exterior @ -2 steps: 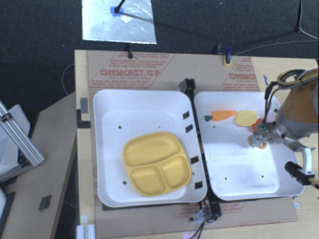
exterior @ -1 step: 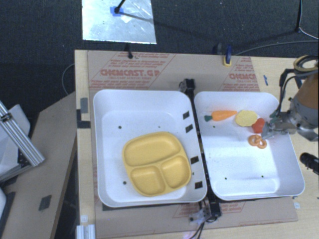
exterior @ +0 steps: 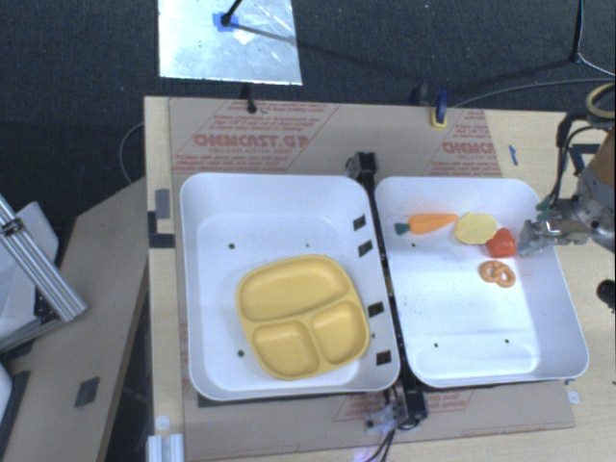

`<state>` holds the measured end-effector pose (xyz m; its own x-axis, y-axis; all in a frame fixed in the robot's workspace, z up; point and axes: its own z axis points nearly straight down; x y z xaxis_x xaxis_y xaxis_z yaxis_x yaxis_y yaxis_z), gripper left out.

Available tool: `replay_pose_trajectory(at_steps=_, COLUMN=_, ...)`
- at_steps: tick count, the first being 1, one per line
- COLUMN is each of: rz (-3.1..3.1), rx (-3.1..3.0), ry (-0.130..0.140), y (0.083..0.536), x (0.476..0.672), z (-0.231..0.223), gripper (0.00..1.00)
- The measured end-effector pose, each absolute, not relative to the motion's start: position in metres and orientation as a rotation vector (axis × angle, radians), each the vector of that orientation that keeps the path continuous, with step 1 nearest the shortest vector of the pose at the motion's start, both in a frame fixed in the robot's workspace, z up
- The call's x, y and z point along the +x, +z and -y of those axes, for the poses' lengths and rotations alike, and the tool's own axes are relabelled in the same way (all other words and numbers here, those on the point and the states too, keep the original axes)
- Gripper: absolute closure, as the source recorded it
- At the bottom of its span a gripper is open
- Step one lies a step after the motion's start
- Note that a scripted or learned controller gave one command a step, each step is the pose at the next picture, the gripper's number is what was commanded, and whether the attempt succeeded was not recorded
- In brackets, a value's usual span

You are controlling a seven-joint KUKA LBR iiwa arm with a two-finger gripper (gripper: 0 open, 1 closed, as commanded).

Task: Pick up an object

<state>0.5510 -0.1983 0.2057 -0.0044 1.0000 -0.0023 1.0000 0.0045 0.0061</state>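
Rightward, hand (exterior: 532,238) at bin's (exterior: 563,306) edge, grip state unclear, red piece (exterior: 500,244) just beside it

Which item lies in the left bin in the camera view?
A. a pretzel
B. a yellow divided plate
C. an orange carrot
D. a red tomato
B: the yellow divided plate lies alone on the floor of the left bin, while the carrot, pretzel and red piece lie in the right bin.
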Motion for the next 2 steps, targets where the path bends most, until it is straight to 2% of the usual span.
replay_pose_trajectory(at_steps=1, rz=-2.223, rx=2.211, ry=0.004, y=0.251, x=0.556, z=0.203, gripper=1.00)
replay_pose_trajectory(at_steps=2, rz=-2.233, rx=2.210, ry=0.003, y=0.247, x=0.552, z=0.142, gripper=1.00)
